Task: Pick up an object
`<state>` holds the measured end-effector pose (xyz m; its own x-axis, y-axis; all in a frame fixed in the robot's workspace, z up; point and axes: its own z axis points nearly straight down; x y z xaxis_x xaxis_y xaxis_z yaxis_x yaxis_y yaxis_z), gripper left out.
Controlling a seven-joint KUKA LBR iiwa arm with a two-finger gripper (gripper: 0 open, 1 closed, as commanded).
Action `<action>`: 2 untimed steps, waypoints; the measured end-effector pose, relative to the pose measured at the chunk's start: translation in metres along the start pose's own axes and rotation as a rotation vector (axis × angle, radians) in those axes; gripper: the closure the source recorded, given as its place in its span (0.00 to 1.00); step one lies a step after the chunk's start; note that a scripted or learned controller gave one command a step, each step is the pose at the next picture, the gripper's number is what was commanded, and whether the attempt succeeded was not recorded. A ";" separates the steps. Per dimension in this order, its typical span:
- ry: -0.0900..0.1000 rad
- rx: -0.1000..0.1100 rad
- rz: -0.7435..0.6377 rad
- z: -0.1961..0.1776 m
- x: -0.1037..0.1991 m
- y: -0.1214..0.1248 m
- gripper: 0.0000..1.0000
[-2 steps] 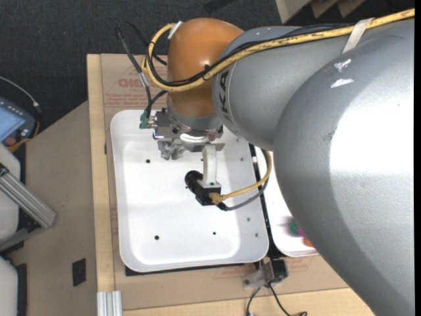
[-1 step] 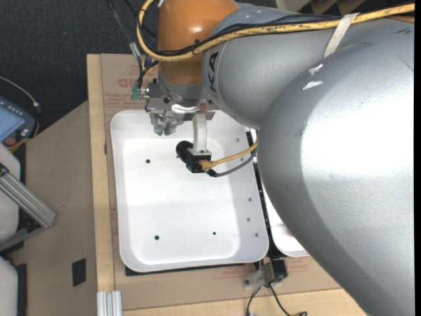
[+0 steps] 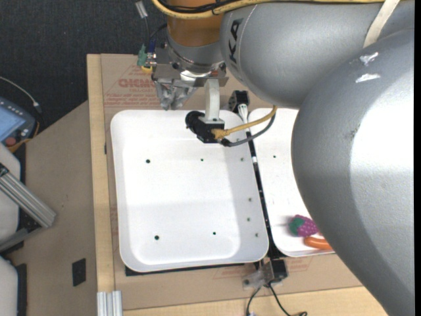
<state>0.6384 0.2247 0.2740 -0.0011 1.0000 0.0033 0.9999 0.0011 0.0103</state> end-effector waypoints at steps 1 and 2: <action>-0.006 0.018 0.002 0.076 -0.001 0.013 1.00; -0.001 0.002 -0.001 0.011 0.000 0.029 1.00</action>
